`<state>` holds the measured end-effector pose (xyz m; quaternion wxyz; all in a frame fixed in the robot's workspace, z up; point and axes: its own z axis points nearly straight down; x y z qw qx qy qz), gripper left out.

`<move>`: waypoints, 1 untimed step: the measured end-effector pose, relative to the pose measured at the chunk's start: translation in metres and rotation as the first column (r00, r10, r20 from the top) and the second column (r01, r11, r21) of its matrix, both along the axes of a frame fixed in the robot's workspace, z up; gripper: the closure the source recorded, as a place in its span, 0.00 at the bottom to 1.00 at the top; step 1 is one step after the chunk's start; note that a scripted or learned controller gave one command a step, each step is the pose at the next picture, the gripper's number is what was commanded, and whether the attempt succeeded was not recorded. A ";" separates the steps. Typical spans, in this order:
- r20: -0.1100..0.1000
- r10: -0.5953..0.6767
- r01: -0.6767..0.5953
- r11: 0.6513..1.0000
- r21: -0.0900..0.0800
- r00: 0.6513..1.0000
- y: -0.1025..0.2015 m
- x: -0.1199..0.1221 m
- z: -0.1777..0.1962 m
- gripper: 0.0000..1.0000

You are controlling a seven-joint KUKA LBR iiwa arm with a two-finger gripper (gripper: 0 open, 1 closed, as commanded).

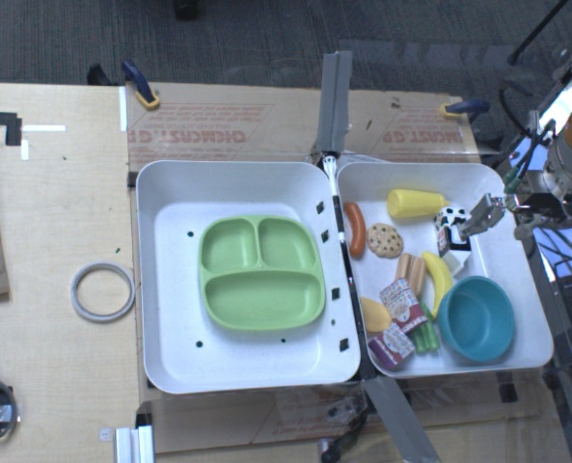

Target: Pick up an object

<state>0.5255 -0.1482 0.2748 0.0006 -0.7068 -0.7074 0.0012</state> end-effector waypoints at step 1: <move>0.003 0.044 -0.044 0.999 0.000 0.999 -0.017 0.045 -0.172 0.00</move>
